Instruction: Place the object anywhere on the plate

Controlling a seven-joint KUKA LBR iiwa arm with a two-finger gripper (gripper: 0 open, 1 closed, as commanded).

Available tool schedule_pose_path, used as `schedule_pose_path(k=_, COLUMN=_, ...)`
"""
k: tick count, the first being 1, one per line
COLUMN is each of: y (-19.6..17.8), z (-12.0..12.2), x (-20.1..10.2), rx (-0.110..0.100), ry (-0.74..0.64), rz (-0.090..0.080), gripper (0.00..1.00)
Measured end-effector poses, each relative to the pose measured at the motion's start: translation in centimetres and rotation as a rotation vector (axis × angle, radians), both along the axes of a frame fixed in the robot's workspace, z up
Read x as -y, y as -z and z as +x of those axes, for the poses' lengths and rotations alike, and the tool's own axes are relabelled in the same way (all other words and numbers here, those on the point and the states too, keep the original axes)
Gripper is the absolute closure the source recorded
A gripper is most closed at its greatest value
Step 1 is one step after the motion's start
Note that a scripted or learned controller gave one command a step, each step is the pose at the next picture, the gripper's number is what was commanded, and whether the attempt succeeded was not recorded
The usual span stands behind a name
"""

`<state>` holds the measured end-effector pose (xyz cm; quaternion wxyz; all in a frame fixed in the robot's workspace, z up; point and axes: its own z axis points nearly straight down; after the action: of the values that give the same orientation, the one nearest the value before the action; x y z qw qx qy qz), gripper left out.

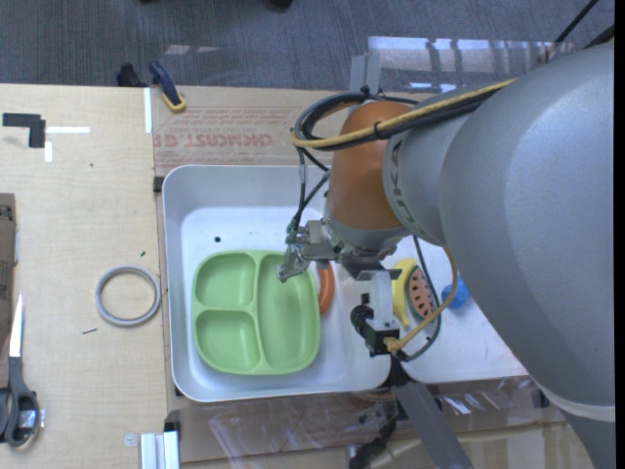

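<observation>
A light green divided plate (256,311) lies in the left white bin (195,203). My gripper (291,265) hangs over the upper right rim of the plate, beneath the orange wrist band. A small orange object (326,286) lies in the bin just off the plate's right edge, partly hidden by the gripper's body. I see nothing held in the gripper. The plate's three compartments look bare.
A watermelon-slice toy (418,296) and a blue object (452,293) lie in the right bin, mostly under the arm. On the bench to the left are a tape ring (127,294) and scissors (18,404). A blue-and-orange clamp (168,88) lies at the back.
</observation>
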<state>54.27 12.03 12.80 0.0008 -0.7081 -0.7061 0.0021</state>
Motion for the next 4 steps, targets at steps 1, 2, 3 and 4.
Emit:
schedule_pose_path(k=1, y=-20.1, z=-1.9, x=-0.9, rx=0.003, ry=-0.005, rz=-0.001, gripper=0.0)
schedule_pose_path(k=2, y=-20.8, z=-1.9, x=-0.9, rx=-0.001, ry=-0.009, rz=-0.005, gripper=1.0)
schedule_pose_path(k=3, y=-20.3, z=6.7, x=-3.4, rx=0.001, ry=-0.004, rz=-0.002, gripper=1.0)
schedule_pose_path(k=4, y=-11.7, z=4.8, x=-1.2, rx=0.0, ry=0.001, rz=-0.001, gripper=1.0)
